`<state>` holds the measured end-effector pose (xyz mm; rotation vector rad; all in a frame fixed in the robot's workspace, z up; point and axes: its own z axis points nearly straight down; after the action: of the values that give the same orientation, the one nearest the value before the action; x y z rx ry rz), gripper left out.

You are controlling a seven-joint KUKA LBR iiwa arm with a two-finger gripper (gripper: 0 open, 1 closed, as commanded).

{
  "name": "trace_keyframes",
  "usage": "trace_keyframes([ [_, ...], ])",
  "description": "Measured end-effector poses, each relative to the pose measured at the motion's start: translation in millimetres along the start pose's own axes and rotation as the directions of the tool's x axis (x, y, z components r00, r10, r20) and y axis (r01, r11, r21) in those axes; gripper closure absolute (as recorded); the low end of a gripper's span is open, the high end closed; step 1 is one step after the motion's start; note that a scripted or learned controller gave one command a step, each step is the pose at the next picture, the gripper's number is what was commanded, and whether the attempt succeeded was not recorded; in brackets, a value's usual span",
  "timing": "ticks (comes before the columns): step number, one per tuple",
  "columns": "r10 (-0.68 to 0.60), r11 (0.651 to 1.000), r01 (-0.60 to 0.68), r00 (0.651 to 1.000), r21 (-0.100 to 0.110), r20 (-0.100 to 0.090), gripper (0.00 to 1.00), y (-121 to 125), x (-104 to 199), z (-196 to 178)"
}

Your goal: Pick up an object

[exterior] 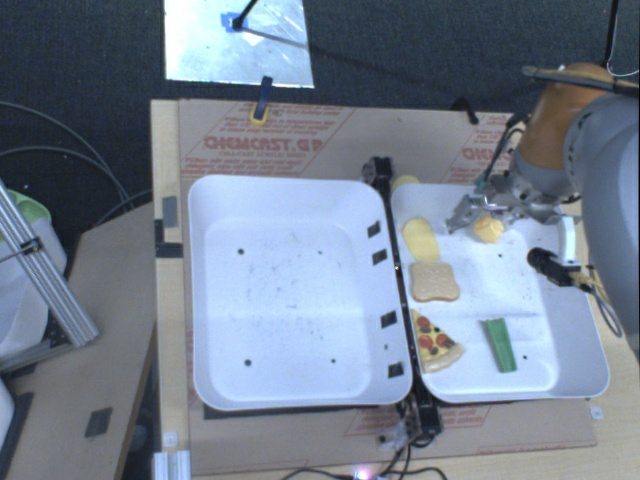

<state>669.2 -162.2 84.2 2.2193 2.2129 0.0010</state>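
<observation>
A small yellow lump (488, 229) lies in the right bin (570, 368), touching the lower tips of the jaws (478, 215), which reach in from the right; whether the jaws are open, closed or actually gripping the lump cannot be told from this angle. Just left of the jaws lies a pale yellow oval piece (421, 238), and below that a slice of toast (434, 282). Further below the jaws sit a pizza slice (437, 341) and a green stick (499, 344), well apart from the lump. The left bin (290, 298) lies far left of the jaws. Both bins rest on the desk (300, 138).
</observation>
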Motion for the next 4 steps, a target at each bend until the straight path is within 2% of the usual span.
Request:
trace_keyframes([
  [1, -0.012, 1.0, 0.012, 1.0, -0.002, -0.006, 0.0, 2, 67, -54],
  [2, 0.003, 1.0, -0.003, 1.0, 0.003, -0.006, 0.0, -71, 30, -1],
  [3, -0.018, 1.0, 0.018, 1.0, -0.012, -0.008, 0.0, -10, 131, -109],
  [4, 0.006, 1.0, -0.006, 1.0, 0.011, -0.007, 0.0, -105, 57, 2],
])
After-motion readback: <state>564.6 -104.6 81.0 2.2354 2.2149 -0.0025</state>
